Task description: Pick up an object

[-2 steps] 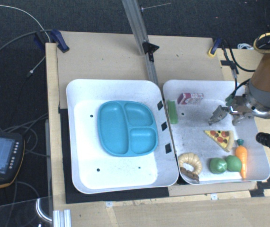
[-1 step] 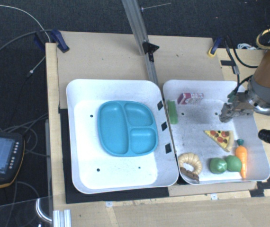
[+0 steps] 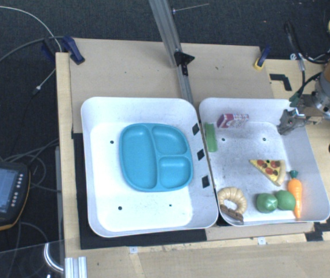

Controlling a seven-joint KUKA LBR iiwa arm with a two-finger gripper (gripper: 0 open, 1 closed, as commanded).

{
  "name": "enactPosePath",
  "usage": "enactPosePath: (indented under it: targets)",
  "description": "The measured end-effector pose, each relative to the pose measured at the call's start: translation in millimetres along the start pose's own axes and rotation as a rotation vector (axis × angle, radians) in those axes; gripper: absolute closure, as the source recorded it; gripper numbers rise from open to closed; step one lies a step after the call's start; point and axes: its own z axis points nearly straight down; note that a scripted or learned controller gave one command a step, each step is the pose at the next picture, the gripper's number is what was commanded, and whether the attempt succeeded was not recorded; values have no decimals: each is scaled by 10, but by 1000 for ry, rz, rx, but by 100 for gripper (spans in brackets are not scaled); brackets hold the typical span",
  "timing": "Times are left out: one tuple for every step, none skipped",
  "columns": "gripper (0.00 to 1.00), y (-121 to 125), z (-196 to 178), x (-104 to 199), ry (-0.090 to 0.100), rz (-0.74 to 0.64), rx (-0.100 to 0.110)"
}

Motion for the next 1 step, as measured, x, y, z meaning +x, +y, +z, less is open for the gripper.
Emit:
enactPosePath:
  targets:
    - [100, 10, -139, 1, 1, 1, 4]
